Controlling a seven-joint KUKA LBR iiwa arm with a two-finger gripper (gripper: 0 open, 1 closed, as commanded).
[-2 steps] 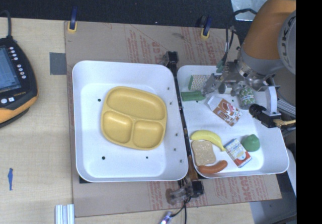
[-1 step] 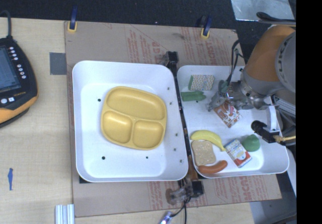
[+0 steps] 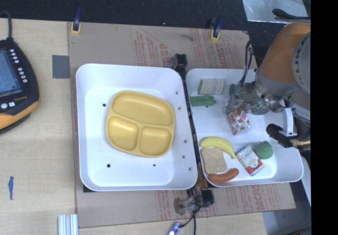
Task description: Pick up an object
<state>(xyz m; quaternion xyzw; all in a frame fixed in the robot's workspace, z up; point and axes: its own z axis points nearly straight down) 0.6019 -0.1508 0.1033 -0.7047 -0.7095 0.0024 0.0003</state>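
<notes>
The right bin (image 3: 280,173) holds several small items. A red and white snack packet (image 3: 240,122) lies near its middle, and my gripper (image 3: 237,105) is directly over the packet's upper end, touching or very close to it. Also in this bin are a speckled green and white sponge (image 3: 212,86), a green bean pod (image 3: 202,101), a yellow banana (image 3: 218,144), a slice of bread (image 3: 214,160), a sausage (image 3: 223,177), a small red and white carton (image 3: 249,159) and a green lime (image 3: 263,150). The arm hides the bin's right wall.
The left bin (image 3: 90,165) holds a yellow divided plate (image 3: 140,123). A teach pendant (image 3: 13,83) lies on the bench at far left. Clamps (image 3: 214,28) hold the cardboard under the bins. A black cable bracket (image 3: 280,136) juts over the right bin's right side.
</notes>
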